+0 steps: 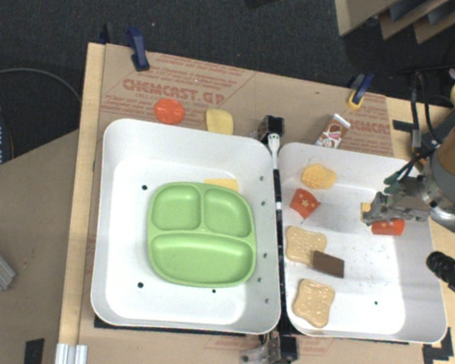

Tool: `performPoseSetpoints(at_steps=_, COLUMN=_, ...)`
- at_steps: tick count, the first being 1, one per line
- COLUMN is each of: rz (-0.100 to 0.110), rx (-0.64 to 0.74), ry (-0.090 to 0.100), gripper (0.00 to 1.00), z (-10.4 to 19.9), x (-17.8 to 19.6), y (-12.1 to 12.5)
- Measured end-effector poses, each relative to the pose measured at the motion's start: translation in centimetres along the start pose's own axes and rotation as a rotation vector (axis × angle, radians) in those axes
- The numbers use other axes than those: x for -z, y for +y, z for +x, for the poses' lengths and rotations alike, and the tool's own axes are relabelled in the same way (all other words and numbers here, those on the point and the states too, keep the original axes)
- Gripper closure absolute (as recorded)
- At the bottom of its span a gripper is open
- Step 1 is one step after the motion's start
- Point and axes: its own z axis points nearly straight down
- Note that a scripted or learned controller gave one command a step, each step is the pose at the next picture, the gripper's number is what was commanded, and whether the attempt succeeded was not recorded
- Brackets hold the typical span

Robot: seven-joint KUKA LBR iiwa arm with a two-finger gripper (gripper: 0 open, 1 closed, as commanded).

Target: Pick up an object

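Grey two-finger gripper (pixel 385 212) hovers low in the right white bin (pixel 409 327), small red block (pixel 388 227) directly beneath; jaws' state, cannot tell

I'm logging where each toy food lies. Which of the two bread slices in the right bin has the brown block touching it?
The upper bread slice, beside the divider; the brown block overlaps its lower right corner. The lower slice lies apart, near the bin's front edge.
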Motion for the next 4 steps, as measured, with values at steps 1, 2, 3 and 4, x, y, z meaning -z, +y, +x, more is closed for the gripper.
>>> performPoseSetpoints(at_steps=1, rz=0.002, rx=0.004, ry=0.000, gripper=1.00, z=-2.2, x=0.2, y=4.5)
performPoseSetpoints(at_steps=2, rz=0.013, rx=0.005, ry=0.007, gripper=1.00, z=1.7, x=2.4, y=0.5)
performPoseSetpoints(at_steps=3, rz=0.011, rx=0.011, ry=0.008, gripper=1.00, z=9.0, x=2.6, y=1.5)
performPoseSetpoints(at_steps=4, rz=0.012, rx=0.010, ry=0.008, gripper=1.00, z=15.1, x=3.6, y=-0.6)
